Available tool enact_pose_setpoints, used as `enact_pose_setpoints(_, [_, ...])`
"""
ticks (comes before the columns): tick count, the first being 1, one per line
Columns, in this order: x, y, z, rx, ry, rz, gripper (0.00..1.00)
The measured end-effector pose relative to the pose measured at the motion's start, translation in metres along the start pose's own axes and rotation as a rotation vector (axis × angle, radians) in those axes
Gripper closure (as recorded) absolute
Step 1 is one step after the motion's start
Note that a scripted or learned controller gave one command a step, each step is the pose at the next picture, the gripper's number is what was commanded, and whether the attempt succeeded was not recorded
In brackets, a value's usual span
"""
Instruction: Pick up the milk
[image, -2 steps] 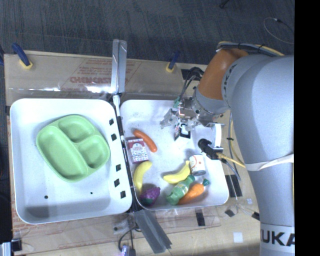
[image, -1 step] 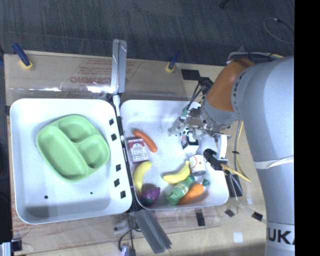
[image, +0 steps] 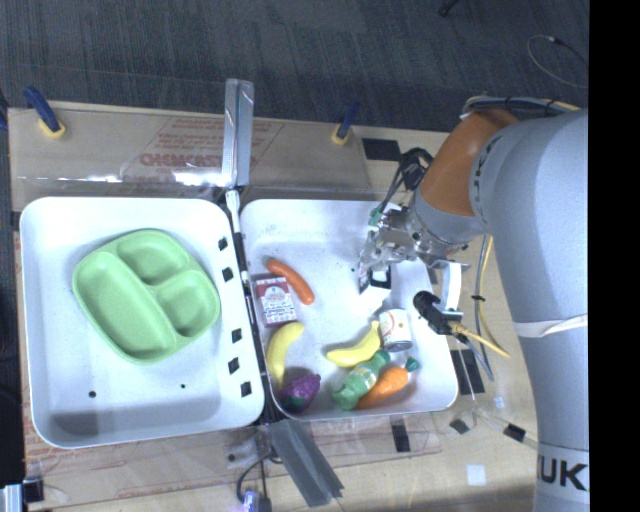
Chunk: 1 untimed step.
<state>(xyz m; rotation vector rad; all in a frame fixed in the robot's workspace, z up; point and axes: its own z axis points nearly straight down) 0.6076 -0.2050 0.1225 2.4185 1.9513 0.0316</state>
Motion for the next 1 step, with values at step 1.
enact_pose_setpoints(1, [0.0011, -0.0001, 0.0001, 0.000, 0.001, -0.001, 0.00])
